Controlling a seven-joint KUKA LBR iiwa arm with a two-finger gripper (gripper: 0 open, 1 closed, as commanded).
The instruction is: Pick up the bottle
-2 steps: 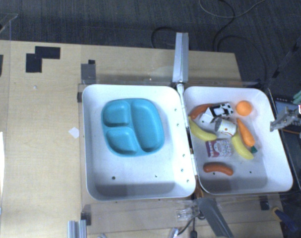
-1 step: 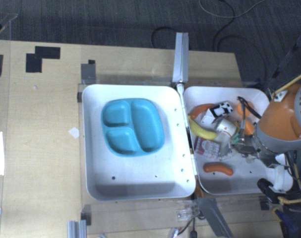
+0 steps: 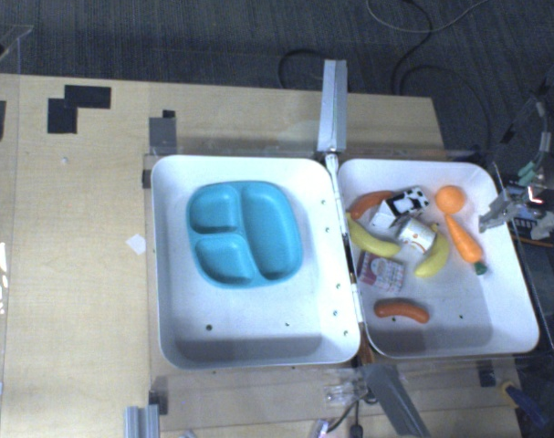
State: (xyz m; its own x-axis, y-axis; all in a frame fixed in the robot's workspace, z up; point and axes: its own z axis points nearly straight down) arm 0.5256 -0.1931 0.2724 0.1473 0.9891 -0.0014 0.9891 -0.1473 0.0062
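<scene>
The bottle [image 3: 414,234] is small and whitish with a pale label. It lies on its side in the middle of the right bin [image 3: 509,322], between the two ends of a yellow banana [image 3: 375,241]. A black and white toy [image 3: 406,201] lies just behind it. What looks like my gripper [image 3: 501,212] is a grey shape at the right bin's right rim, about a hand's width right of the bottle and apart from it. Nothing is seen held in it.
Around the bottle lie an orange carrot [image 3: 461,223], a reddish sausage [image 3: 401,311], another red piece [image 3: 370,201] and a pink packet [image 3: 381,270]. The left bin [image 3: 172,263] holds a blue divided plate [image 3: 245,233]. A metal post [image 3: 333,108] stands behind the bins.
</scene>
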